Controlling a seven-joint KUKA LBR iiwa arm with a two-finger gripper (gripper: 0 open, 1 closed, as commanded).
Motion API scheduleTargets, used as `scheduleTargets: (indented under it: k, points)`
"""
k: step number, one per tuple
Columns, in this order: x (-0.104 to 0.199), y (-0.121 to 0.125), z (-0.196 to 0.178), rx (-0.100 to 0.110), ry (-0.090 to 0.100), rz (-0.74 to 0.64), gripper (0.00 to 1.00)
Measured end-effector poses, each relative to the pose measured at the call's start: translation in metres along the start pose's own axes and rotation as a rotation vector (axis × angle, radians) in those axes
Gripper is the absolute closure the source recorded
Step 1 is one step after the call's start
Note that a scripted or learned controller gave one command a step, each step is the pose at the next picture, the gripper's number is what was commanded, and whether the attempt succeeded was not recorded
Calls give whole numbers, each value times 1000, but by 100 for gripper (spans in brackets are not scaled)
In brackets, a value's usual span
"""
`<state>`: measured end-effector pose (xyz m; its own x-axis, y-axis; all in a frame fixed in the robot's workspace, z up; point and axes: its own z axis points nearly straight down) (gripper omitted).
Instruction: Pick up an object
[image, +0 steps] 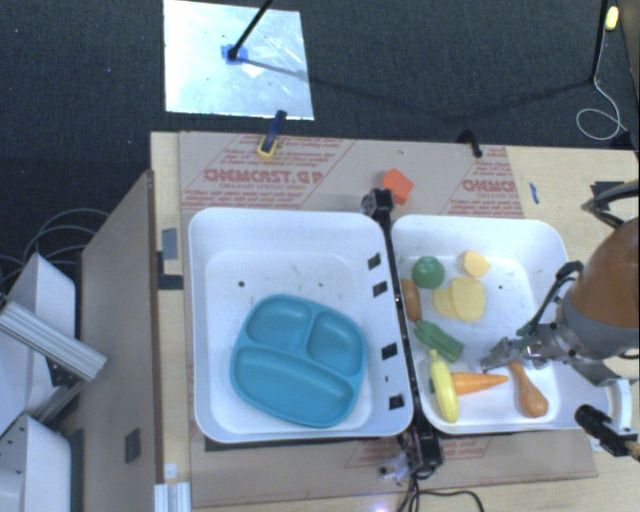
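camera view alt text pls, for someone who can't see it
A grey robot arm reaches from the right into the right bin, its gripper low over toy food: carrot, banana, green ball. The left bin holds a blue divided tray.

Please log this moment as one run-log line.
arm: over right bin | gripper: above carrot, nothing seen held | nearby: brown toy, banana | left bin: blue tray

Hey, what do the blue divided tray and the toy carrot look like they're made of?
The blue divided tray looks like moulded plastic with a matte finish: uniform colour, rounded compartment ridges, soft highlights. The toy carrot seems to be smooth plastic too, going by its even orange colour, though rubber can't be ruled out.
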<state>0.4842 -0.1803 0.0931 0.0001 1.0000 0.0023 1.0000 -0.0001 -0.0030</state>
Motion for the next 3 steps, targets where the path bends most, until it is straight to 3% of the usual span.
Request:
scheduleTargets:
  k: [1,2,3]
  points:
    - [40,4,-145,-17,-5,-9,0]
    - [79,2,-75,0,0,-7,0]
    - [163,3,-91,-6,1,-13,0]
